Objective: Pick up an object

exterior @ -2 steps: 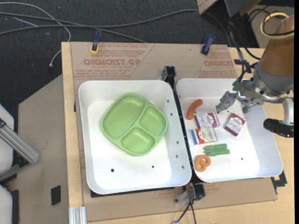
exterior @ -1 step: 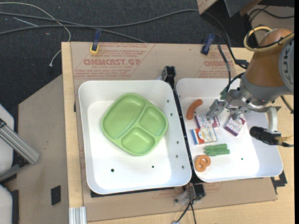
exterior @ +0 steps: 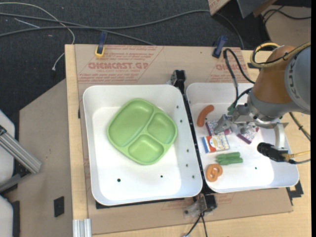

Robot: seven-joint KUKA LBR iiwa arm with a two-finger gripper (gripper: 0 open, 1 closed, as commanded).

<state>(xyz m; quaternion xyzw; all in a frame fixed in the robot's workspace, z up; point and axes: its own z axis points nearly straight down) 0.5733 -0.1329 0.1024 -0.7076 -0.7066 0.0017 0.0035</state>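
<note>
Hand (exterior: 236,124) low over the middle of the right bin (exterior: 262,176), hanging from the grey arm (exterior: 286,90) with its orange band. Cannot tell whether the hand is spread or pressed together (the wrist covers it from above). Nothing is seen held.

Nearest things: a purple packet (exterior: 215,128) just at the hand's left, and a second purple piece (exterior: 247,135) just below it. A red sausage (exterior: 204,115) lies near the bin's left wall. Toward the front lie a white packet (exterior: 216,143), then a green piece (exterior: 229,158), then an orange ring (exterior: 214,172) close to the front-left corner.

Open room: the front-right floor of the right bin is bare; the things crowd the left half, near the wall shared with the left bin (exterior: 101,179).

Left bin: one green divided tray (exterior: 142,131), central, with bare white floor all round it, widest along the front.

Writing: the cardboard surface (exterior: 79,132) reads "CHEMCAST GP" in red behind the left bin. The white packet's red and blue print is too small to read.
</note>
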